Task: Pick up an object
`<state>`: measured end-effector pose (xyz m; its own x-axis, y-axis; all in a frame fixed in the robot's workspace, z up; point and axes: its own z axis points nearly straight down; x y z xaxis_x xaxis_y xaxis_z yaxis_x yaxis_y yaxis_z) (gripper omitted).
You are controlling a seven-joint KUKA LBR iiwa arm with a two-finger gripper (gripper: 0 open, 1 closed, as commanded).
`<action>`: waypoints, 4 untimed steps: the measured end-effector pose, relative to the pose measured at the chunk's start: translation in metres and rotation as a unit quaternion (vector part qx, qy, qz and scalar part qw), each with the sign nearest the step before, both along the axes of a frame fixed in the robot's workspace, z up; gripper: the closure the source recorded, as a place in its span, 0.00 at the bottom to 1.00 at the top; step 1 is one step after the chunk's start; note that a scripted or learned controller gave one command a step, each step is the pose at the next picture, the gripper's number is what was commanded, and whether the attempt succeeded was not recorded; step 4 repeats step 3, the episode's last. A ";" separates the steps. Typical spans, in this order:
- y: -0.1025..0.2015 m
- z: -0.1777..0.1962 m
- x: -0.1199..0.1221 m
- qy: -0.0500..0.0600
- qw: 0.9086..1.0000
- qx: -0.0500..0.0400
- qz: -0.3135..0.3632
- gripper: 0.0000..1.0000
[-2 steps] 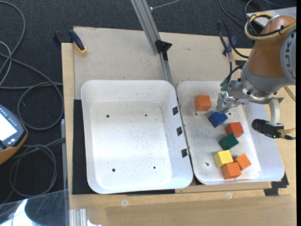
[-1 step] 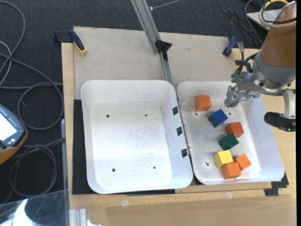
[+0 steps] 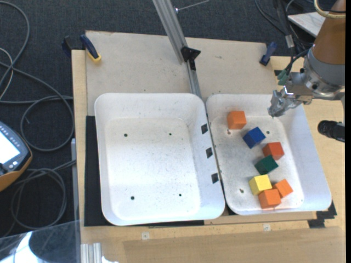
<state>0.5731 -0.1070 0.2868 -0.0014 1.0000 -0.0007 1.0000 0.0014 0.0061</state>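
Tool [image 3: 278, 104] hung over the right bin's [image 3: 307, 147] upper edge, nothing visibly gripped; finger opening could not be told. Nearest object, an orange cube [image 3: 236, 119], lay in that bin. Pick judged not yet started.

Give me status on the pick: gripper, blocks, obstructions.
Gripper over right bin's far edge, holding nothing visible. Nearest: orange block and blue block, both loose in the bin. Nothing between gripper and blocks.
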 end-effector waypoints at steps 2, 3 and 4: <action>0.100 -0.020 -0.021 0.005 1.000 0.002 0.003 1.00; 0.153 -0.036 -0.029 0.005 1.000 0.002 0.003 1.00; 0.153 -0.036 -0.029 0.005 1.000 0.002 0.003 1.00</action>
